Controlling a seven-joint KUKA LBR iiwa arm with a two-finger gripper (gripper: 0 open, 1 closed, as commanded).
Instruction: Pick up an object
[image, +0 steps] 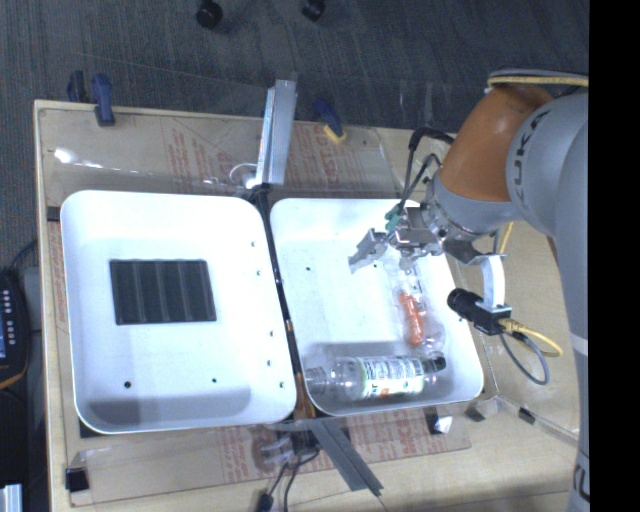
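My gripper (402, 252) hangs over the upper right part of the right bin (320, 280), reaching in from the right. Just below it, near the bin's right wall, lies a slim clear item with an orange filling (414, 318), running lengthwise towards the front. Whether the gripper touches it is unclear. A clear plastic bottle with a printed label and a dark cap (375, 376) lies on its side along the right bin's front wall. A flat black ridged rectangle (162, 291) rests in the middle of the left bin (90, 220).
The two bins meet at a dark seam (280, 310) in the middle. A metal bar (276, 130) stands behind them, with blue clamps (101, 97) on the bench's far edge. Bare white floor shows in the right bin's left half.
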